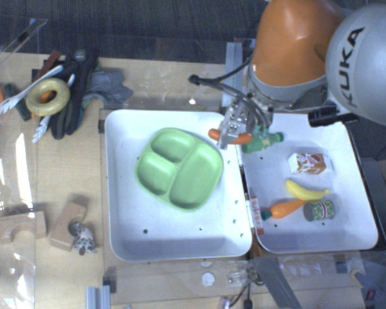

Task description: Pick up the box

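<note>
Status: box [308, 163] not picked yet. It lies flat on the floor of the right bin [360, 192], upper middle of it, white carton with brown print, nothing touching it.

Gripper [230, 132] is well off target. Taking the box as the reference: the gripper sits to the box's left and a bit farther back, over the seam where the right bin meets the left bin [116, 192]. Its fingers look pinched on a small carrot [229, 136] (orange with a green top, at the bin wall). I read that as a closed grip on the wrong item, though the hand is small and partly blurred, so treat it as likely rather than certain.

Other things relative to the box:
- banana [307, 190] just in front of it
- larger carrot toy [284, 209] further in front and slightly left
- small can [318, 210] in front, beside the banana's right end
- green item [262, 141] to its left, near the gripper
- green divided plate [180, 168] well to its left, in the left bin

Progress, as I judge it: essentially zero. Remaining: release whatever is in the hand, shift right toward the box, descend, close across it, lift.

Risk: box lies flat, so the grasp must span its narrow side.
</note>
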{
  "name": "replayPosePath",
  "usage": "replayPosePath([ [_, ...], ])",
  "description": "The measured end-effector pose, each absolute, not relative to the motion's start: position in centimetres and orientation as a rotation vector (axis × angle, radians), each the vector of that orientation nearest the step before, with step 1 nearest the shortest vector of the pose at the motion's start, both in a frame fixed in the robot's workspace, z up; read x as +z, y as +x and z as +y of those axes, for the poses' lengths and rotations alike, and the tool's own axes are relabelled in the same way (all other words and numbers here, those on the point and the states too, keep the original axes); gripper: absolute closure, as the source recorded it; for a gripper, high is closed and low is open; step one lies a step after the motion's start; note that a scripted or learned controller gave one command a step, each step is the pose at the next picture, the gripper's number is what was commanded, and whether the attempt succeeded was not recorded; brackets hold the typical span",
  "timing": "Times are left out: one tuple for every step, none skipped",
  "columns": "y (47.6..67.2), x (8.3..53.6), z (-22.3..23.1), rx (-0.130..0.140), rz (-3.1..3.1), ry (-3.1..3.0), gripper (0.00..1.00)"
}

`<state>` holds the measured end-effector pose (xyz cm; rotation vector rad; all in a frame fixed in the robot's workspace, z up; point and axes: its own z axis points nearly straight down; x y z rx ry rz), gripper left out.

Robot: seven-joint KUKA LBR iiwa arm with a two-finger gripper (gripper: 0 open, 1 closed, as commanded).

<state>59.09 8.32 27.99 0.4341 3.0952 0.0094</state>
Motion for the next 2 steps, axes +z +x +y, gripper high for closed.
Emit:
replayPosePath([
  [59.5,23.5,6.6,0.004,3.131,-0.084,1.00],
  [62.2,21.0,6.1,0.005,3.012,0.866,1.00],
])
